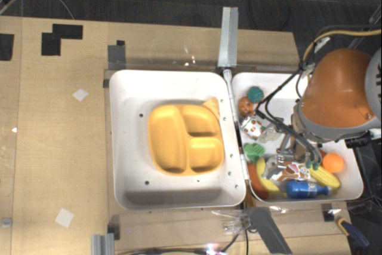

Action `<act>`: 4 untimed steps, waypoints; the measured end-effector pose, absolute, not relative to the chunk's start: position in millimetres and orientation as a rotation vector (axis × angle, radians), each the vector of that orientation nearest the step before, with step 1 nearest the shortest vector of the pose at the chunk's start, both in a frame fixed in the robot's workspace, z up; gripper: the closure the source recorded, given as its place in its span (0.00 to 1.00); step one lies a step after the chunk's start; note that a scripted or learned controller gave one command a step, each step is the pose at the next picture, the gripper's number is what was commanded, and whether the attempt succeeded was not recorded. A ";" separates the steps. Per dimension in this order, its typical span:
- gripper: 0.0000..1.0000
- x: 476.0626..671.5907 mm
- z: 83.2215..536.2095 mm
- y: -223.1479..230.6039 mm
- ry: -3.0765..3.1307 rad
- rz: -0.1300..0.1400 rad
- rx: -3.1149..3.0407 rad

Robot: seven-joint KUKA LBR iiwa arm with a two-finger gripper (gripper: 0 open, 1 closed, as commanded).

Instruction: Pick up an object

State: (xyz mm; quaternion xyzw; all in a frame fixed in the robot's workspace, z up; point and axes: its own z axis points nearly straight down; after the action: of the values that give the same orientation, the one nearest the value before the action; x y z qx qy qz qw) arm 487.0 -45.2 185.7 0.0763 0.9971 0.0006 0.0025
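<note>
Looking down past the grey arm with its orange dome (337,89), reaching in from the right and covering much of the right shallow white bin (268,76). Hanging low over that bin's near half with the metal tool (292,155), too tangled in links and shadow for telling whether apart, together or clamped on anything. Lying just below the tool: a small printed red-and-white packet (295,171), partly hidden, contact with it impossible to judge. Crowding the bin's near edge around it: a blue plastic bottle (307,190) on its side, a yellow toy corn cob (325,176), an orange ball (333,163) tucked under the arm, a yellow toy banana (268,183), a red piece (255,173) half buried and hard to name. Sitting along the bin's left wall: a green toy (253,150), a white block with coloured spots (253,126), a brownish round toy (245,106), a teal ball (255,94). Trailing black cables (277,98) across the bare far part of the bin. Leaving open white floor around a yellow three-compartment plastic tray (179,137) in the left white bin (128,128), its far right corner close to the wall. Stretching wide and bare to the left: the tan wooden bench (54,146).
</note>
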 end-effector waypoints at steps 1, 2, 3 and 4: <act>0.00 491.8 112.8 -91.6 3.040 0.006 0.749; 0.00 609.9 90.3 -132.0 3.026 0.003 0.782; 0.00 614.3 88.4 -172.5 2.986 0.002 0.938; 1.00 618.9 103.7 -170.6 2.977 0.003 0.917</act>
State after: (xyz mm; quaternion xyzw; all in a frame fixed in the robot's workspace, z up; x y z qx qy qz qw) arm 618.9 -170.6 103.7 0.2944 0.9556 0.0009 0.0130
